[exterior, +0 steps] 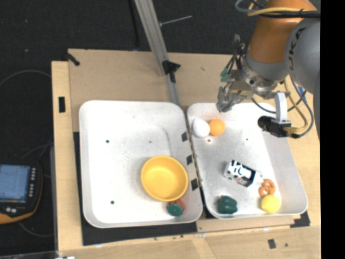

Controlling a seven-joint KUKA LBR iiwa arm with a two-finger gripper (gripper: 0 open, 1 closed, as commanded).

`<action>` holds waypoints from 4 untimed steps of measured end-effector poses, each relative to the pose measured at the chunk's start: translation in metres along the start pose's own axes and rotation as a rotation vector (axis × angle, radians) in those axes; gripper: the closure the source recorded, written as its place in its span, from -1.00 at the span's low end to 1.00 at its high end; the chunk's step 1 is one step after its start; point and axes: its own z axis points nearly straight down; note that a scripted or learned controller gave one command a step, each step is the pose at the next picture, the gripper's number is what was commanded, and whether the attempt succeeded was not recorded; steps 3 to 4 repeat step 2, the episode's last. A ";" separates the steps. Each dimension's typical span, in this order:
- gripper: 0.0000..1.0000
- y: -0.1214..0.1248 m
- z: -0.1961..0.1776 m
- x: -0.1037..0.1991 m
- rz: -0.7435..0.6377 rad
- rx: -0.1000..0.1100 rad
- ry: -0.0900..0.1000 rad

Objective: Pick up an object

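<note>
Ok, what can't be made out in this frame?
- Gripper: small and dark against the bin rim, so its grip state is unclear.
- Green thing in the left bin: partly tucked behind the yellow bowl.
- Black-and-white thing: too small to identify.
- Arm: cut off by the top edge.

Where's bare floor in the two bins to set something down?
Left bin: its whole upper half and left side are bare; only the yellow bowl and a small green-red piece crowd the lower right. Right bin: the middle strip between the orange ball and the black-white box is bare.
</note>
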 end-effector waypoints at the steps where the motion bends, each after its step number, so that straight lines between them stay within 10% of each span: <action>1: 1.00 0.000 0.003 0.059 -0.001 0.002 0.000; 2: 1.00 -0.006 0.014 0.116 0.000 0.003 0.000; 4: 1.00 -0.006 0.014 0.116 0.000 0.003 0.000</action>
